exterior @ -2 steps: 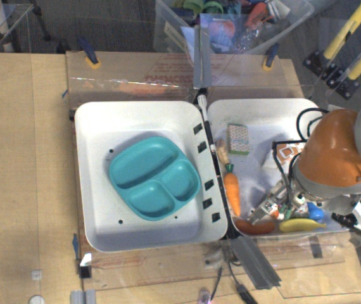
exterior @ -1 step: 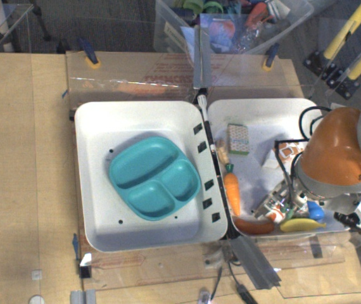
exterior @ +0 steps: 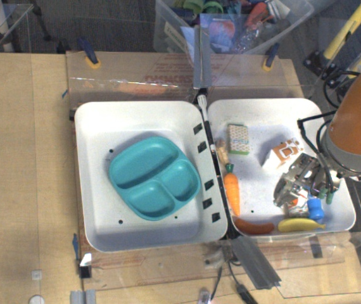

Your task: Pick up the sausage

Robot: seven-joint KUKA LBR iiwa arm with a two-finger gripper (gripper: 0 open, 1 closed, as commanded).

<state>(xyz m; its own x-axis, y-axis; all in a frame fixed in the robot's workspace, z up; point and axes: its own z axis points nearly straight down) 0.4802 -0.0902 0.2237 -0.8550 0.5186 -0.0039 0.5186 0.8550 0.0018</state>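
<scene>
We see a smooth teal tray (exterior: 153,177) in the left bin (exterior: 98,122). The right bin (exterior: 263,109) holds a sausage (exterior: 254,227), banana (exterior: 299,224) and carrot (exterior: 232,192). We cannot tell the claw's (exterior: 292,192) state.

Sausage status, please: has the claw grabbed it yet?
Gripper low in right bin, nothing seen in it. Sausage untouched at near wall. Banana beside it.

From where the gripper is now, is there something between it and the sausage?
Nothing visible lies on the direct line. The gripper hovers in the right bin, and the sausage lies along the near wall, below and left of it, with bare floor between. The banana lies right beside the sausage's right end, and the carrot is near its left end.
</scene>
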